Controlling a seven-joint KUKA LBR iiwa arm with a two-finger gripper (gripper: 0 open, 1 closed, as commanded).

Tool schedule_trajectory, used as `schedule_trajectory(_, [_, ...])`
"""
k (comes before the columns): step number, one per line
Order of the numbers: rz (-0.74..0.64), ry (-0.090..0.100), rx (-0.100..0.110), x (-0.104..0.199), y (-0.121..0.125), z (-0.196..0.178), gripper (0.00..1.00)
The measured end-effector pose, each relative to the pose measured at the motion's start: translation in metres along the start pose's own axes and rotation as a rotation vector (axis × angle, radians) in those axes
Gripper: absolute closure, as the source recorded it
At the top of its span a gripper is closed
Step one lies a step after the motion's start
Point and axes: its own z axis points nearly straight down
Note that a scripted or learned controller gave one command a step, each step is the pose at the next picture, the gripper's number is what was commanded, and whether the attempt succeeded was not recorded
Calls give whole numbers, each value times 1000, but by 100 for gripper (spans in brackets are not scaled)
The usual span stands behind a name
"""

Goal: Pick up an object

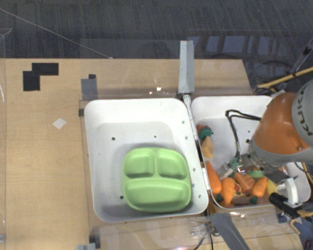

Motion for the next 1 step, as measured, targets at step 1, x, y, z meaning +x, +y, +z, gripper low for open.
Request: schedule_trajectory(1, [-15, -2, -2, 24, 21, -90, 0])
